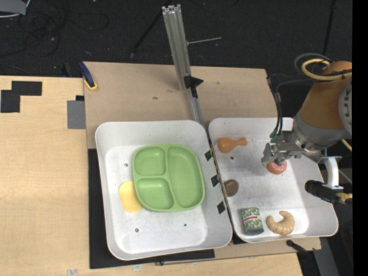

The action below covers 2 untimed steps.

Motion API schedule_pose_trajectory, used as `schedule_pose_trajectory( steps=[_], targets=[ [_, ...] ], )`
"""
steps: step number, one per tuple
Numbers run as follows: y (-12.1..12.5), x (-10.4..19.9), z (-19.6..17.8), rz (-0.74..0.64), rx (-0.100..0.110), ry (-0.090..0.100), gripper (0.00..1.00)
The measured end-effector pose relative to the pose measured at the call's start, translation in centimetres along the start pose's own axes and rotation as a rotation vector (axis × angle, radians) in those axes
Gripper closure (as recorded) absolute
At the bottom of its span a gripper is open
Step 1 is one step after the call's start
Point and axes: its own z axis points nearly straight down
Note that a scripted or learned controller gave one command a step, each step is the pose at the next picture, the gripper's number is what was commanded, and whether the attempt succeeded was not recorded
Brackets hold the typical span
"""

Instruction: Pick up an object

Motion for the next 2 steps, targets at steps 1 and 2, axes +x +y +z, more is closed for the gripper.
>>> schedule_pose_trajectory(
  steps=[1,2],
  targets=[
    [0.3,0.4,-4.4,-0.001,0.000,0.000,1.00],
    [-0.5,-0.1,-10.1,-0.001,-0.002,-0.001,1.00]
  ],
)
